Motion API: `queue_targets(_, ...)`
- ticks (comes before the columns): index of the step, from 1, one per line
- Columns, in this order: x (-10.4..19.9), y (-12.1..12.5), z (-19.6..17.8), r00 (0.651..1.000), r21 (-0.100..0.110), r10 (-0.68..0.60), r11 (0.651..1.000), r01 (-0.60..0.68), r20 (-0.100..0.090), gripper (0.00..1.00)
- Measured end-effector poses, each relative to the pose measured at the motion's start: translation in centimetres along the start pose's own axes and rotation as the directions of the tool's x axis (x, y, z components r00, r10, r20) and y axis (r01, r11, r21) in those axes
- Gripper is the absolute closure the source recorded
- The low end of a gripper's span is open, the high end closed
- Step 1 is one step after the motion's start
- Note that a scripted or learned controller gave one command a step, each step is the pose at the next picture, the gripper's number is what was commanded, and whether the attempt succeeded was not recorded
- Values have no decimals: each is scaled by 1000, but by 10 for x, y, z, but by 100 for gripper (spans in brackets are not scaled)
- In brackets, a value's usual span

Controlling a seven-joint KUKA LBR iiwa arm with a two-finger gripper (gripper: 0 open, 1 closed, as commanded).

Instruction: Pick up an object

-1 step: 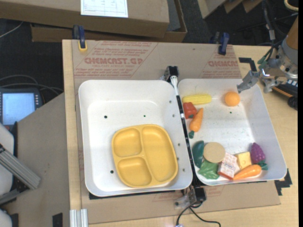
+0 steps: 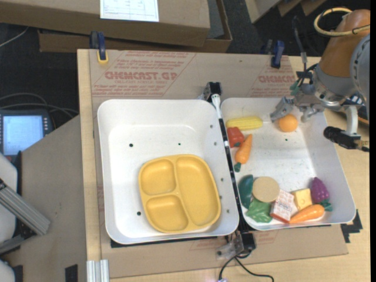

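One orange at the pincer, lift not confirmed

Your pincer sits low in the right bin, back corner, with the orange right at its tip. You cannot tell whether it is open or gripping. Lift is still to do; other toys lie along the bin's front and left.

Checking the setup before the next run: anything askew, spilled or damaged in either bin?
Nothing stands out. The yellow divided tray lies flat in the left bin. The toy food sits inside the right bin, most of it bunched in the near corner. The hand is by the orange ball.
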State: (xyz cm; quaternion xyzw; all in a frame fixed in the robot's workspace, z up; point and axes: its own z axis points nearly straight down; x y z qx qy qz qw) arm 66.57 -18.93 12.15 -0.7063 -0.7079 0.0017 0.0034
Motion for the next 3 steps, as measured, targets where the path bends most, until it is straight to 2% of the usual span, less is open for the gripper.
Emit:
queue_targets(1,-16,1,38,1000,-2,3,1000,-3,-2,0)
queue_targets(2,-16,2,25,1000,-8,0,1000,0,4,100)
queue_targets(3,60,-34,-37,1000,-6,-3,1000,3,0,100)
